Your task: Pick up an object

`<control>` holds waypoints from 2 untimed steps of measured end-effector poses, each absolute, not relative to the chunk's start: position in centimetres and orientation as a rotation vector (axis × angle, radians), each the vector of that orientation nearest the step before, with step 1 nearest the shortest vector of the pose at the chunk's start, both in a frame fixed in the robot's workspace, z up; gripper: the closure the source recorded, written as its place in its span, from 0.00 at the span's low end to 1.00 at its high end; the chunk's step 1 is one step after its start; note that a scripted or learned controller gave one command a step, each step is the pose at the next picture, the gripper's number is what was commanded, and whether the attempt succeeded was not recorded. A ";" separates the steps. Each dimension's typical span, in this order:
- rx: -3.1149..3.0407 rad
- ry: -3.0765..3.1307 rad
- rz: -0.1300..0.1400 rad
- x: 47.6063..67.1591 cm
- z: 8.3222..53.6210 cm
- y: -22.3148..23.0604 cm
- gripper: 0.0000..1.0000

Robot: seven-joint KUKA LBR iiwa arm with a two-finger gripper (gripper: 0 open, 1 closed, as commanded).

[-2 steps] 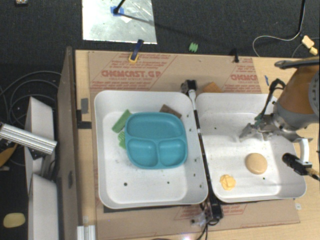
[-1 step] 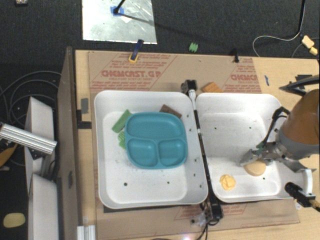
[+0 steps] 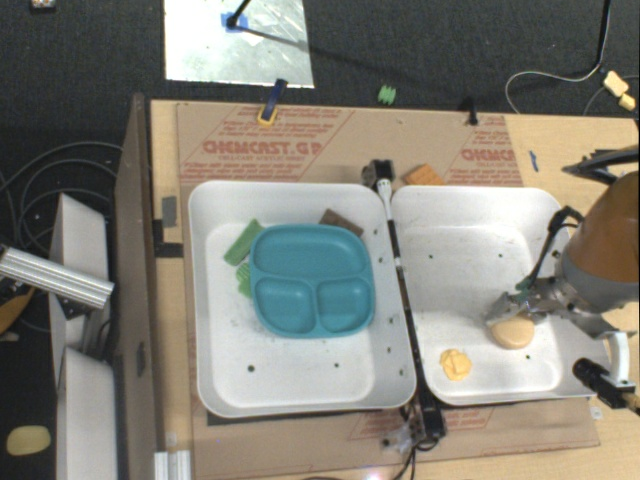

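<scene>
A pale beige rounded object (image 3: 514, 333) lies in the right bin (image 3: 470, 228) near its right side. My gripper (image 3: 508, 311) hangs directly over it, its tip touching or just above the object's top. A small yellow crumpled object (image 3: 456, 364) rests near the front of the same bin. In the left bin (image 3: 215, 298) sits a blue divided plate (image 3: 309, 279), with a green piece (image 3: 241, 242) at its left edge and a brown piece (image 3: 342, 221) behind it.
The arm's grey and orange body (image 3: 605, 253) covers the right bin's right rim. A black divider rail (image 3: 397, 268) runs between the bins. An orange block (image 3: 423, 176) lies on the cardboard behind the bins.
</scene>
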State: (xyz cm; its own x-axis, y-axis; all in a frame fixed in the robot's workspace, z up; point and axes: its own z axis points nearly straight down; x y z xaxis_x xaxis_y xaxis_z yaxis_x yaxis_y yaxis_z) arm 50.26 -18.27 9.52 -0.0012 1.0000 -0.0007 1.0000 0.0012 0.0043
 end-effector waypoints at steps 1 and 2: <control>2.205 2.229 0.009 55.9 14.7 -13.0 1.00; 2.204 2.236 0.011 56.4 18.7 -3.6 1.00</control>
